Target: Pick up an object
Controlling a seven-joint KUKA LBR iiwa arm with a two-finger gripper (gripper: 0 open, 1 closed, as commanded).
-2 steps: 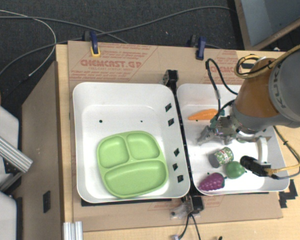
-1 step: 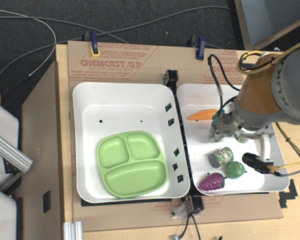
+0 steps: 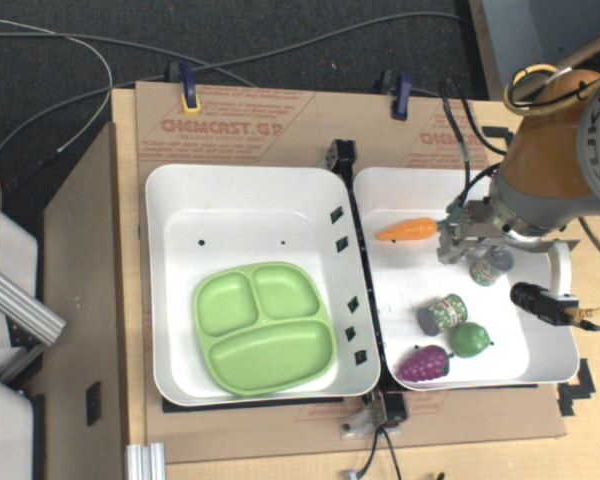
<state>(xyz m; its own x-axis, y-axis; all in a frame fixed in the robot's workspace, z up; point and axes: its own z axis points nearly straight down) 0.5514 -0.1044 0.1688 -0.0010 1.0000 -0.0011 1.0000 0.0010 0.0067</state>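
In the camera view, the gripper [image 3: 467, 248] is hanging low in the right bin [image 3: 400, 193], just beside the orange carrot [image 3: 407, 231]; nothing is showing in its grasp, so the pick is looking not yet done. The small can [image 3: 441, 313], green fruit [image 3: 470, 340] and purple grapes [image 3: 424, 364] are sitting together near the front wall, leaving open floor around the carrot. The divided green plate [image 3: 264, 326] is lying in the left bin [image 3: 180, 208].

Arm [image 3: 565, 158]: bulky rounded body, orange band above wrist, grey shell beside band. Wrist section under band grey and silver, round. Gripper [image 3: 467, 250]: grey metal, small blocky parts, two short fingers. Black cable runs along arm above gripper. Yellow cable loop sits on top of orange band. Black cylindrical part sticks out below wrist, right of gripper.
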